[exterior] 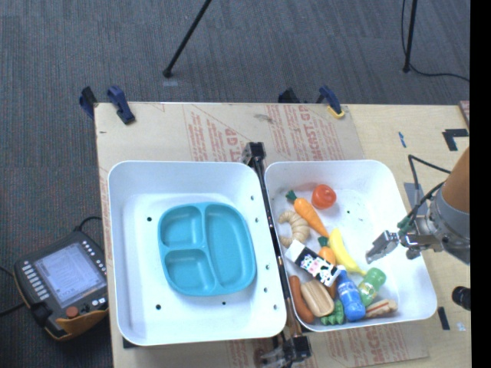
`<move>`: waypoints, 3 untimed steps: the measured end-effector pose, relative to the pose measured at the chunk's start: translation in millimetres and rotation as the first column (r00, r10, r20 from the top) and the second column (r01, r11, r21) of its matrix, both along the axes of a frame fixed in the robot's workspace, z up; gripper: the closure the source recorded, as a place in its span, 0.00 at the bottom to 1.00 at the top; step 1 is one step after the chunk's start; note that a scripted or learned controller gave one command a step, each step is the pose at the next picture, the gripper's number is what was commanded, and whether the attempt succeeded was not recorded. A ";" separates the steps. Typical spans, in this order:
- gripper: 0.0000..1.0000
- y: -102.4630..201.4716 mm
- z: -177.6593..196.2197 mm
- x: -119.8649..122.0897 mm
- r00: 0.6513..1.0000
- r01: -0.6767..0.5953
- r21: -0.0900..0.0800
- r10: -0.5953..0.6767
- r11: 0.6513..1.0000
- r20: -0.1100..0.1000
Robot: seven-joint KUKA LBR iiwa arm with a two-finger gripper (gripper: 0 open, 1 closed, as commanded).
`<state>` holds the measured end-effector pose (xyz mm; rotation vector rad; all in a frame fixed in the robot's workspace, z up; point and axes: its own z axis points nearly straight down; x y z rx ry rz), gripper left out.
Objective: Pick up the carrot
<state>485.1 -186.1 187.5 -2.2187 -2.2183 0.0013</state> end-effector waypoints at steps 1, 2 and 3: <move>0.00 46.5 -10.1 58.6 0.995 0.103 0.000 -0.103 0.995 0.001; 0.00 100.3 -101.3 98.5 0.990 0.139 0.000 -0.139 0.990 -0.004; 1.00 100.0 -90.2 99.2 0.990 0.139 0.001 -0.139 0.990 -0.003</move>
